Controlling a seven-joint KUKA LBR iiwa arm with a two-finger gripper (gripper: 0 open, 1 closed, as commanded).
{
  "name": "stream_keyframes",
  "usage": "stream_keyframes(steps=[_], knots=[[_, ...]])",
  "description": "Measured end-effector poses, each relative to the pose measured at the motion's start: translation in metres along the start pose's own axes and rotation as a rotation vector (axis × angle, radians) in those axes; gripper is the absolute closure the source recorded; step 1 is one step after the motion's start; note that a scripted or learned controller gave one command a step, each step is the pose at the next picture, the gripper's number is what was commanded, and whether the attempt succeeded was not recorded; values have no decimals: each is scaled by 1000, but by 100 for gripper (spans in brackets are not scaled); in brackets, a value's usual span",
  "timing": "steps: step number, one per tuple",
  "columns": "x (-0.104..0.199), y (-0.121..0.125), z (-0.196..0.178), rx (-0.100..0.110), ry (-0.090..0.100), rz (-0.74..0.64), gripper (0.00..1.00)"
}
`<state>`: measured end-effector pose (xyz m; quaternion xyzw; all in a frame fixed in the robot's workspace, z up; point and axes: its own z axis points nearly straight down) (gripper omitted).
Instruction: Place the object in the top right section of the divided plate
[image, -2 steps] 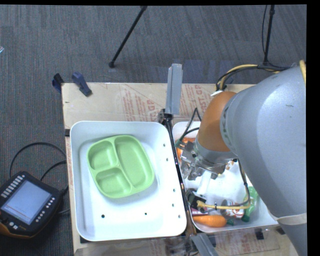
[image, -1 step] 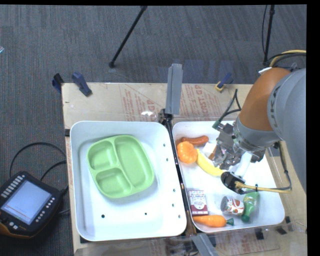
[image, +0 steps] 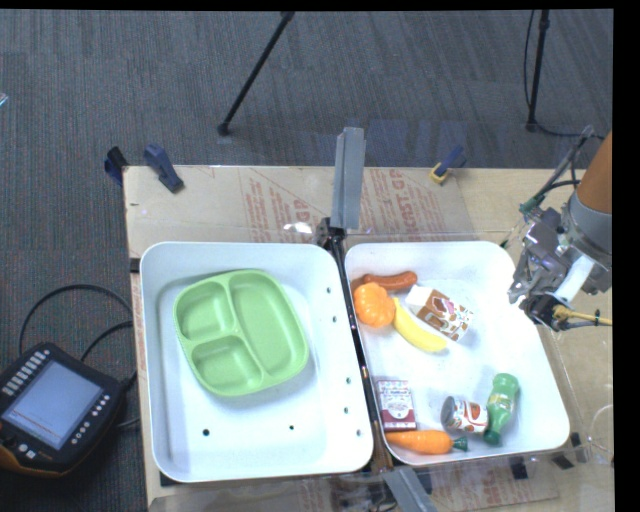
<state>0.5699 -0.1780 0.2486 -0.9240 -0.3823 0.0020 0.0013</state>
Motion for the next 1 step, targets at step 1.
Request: stream_keyframes(steps=[1], knots=[[-69,-54,-135,-1,-1,372,100]])
